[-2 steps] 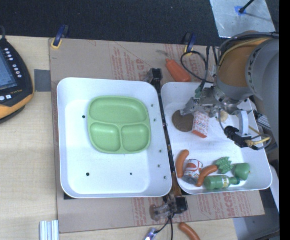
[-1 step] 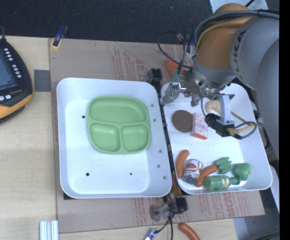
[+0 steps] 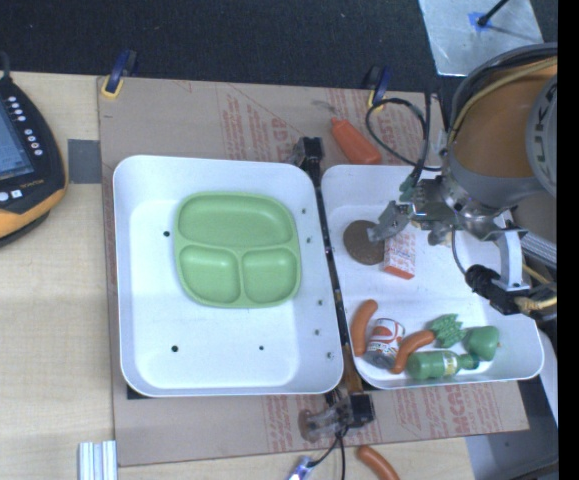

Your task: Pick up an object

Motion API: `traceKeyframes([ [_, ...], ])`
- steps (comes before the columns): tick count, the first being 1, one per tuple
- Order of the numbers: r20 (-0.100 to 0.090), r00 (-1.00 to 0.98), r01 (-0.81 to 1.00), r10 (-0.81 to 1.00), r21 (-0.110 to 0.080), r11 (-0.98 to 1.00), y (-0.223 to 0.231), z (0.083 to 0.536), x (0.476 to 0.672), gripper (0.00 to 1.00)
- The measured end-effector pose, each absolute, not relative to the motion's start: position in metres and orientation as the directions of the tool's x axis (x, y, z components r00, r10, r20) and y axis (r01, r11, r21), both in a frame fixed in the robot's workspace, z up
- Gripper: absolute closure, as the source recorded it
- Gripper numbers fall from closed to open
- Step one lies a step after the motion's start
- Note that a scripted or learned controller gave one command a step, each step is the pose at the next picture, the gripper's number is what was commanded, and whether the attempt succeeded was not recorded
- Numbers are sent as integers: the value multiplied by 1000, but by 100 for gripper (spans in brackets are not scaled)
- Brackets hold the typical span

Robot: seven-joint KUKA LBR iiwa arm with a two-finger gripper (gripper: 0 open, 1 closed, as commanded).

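Camera view showed the gripper (image 3: 387, 226) low in the right bin (image 3: 529, 368), near its far-left corner; I could not tell its state. Beneath lay a brown disc (image 3: 359, 244), thin, stiff, light; edges offered purchase.

Pale wooden bench (image 3: 39, 308), brown cardboard sheet (image 3: 219, 118), dark carpeted floor (image 3: 219, 18) beyond.
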State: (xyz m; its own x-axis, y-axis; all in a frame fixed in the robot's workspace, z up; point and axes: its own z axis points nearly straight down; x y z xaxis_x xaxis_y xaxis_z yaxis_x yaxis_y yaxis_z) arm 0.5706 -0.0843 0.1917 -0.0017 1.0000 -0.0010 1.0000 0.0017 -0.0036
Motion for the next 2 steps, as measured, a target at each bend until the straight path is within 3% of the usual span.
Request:
traceKeyframes([
  [1, -5, -6, 1000, 1000, 8, 6, -105, 97, 629, 0],
  [2, -6, -7, 1000, 1000, 6, 8, -107, 108, 629, 100],
])
